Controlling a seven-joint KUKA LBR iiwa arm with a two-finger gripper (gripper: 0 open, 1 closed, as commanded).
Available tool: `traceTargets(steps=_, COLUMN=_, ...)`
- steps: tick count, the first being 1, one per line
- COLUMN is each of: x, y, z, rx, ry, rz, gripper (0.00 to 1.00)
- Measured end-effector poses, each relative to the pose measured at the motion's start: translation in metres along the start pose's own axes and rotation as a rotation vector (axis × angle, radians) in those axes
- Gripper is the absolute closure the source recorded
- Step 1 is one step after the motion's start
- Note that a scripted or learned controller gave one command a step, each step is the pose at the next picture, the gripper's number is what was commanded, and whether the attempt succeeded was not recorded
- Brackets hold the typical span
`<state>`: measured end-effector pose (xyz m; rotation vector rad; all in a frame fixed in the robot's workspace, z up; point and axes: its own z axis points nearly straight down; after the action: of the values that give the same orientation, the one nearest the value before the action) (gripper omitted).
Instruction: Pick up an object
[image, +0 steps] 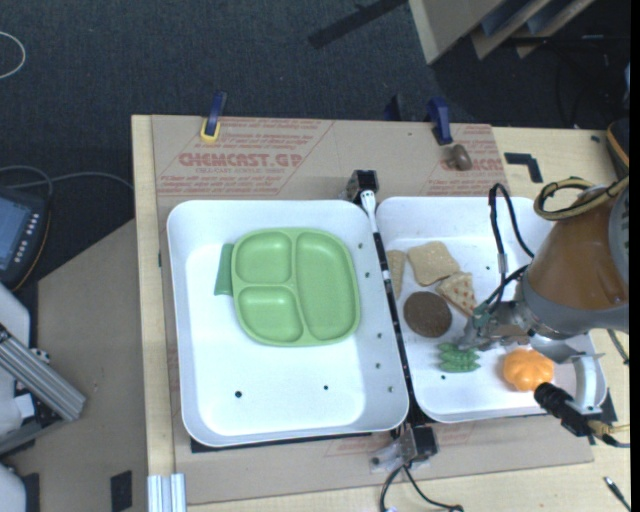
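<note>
Where the arm's bulk covers the right bin (590, 215), I lose its right edge, and the gripper (484, 330) is too small and blurred to read — open or closed, I cannot tell. It sits just above a green object (460, 358), near the bin's front edge. Cardboard (300, 150) behind reads "CHEMCAST".

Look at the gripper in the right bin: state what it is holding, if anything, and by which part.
It cannot be told. The gripper sits just above the small green object, but nothing is visibly between its tips.
</note>
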<state>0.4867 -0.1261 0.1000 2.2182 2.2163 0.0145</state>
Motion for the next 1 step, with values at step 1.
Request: traceTargets(steps=1, x=-0.0002, y=0.0041, z=-0.0636, rx=0.003, ry=-0.005, rz=-0.002, gripper=1.00)
